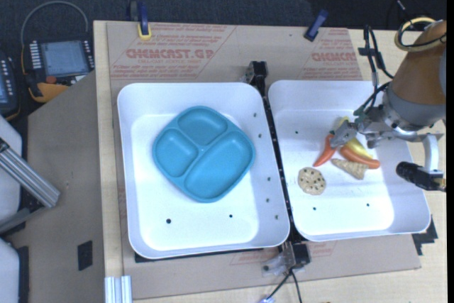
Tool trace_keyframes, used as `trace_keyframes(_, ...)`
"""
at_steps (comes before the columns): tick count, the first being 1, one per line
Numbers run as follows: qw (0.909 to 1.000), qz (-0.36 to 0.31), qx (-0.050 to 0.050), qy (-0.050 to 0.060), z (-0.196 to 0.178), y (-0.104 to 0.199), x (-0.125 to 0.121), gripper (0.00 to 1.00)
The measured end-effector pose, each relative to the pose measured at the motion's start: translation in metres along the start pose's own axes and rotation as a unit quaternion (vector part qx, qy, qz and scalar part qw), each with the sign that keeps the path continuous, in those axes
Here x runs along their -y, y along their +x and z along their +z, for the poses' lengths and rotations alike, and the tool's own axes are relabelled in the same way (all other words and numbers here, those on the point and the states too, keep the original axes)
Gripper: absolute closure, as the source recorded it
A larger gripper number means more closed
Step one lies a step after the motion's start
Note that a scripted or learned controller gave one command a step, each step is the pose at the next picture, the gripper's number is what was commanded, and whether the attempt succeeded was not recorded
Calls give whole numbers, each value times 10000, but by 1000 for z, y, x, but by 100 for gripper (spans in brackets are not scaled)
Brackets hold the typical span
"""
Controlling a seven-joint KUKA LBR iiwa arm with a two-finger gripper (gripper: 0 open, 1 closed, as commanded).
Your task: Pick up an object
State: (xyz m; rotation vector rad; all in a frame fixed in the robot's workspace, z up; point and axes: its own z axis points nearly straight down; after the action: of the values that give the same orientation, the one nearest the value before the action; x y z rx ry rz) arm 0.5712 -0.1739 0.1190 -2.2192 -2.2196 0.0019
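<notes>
Looking down from the fixed camera, the grey arm is reaching in from the right over the right bin (404, 220), and its claw (352, 130) is hanging low above a small heap of toy food near that bin's middle. Whether it is released or clenched cannot be told from this angle, and nothing is showing clearly in its grip. The heap is lying just under and beside the claw: an orange carrot (325, 150) is slanting down to the left, a yellow and orange piece (358, 151) is touching it on the right, and a tan wedge (348, 167) is lying just below that. A round cookie (311, 181) with dark specks is sitting apart, below and left of the heap on bare bin floor. These pieces are probably light, hard plastic with smooth skin, so they are likely to slip or skid away rather than break. The carrot would best be taken across its thicker middle; the cookie, lying flat, offers only its thin rim. In the left bin (135, 152) a blue divided plate (204, 152) is lying tilted, well apart from the claw. Both bins are sitting on the counter (106, 81).
</notes>
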Motion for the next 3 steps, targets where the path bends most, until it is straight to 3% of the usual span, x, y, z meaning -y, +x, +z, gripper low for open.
trace_keyframes(1,10000,-3,-7,-18,34,1,-2,0)
trace_keyframes(2,10000,0,3,-16,24,1,-1,100)
trace_keyframes(3,10000,-1,18,-46,-37,3,5,100)
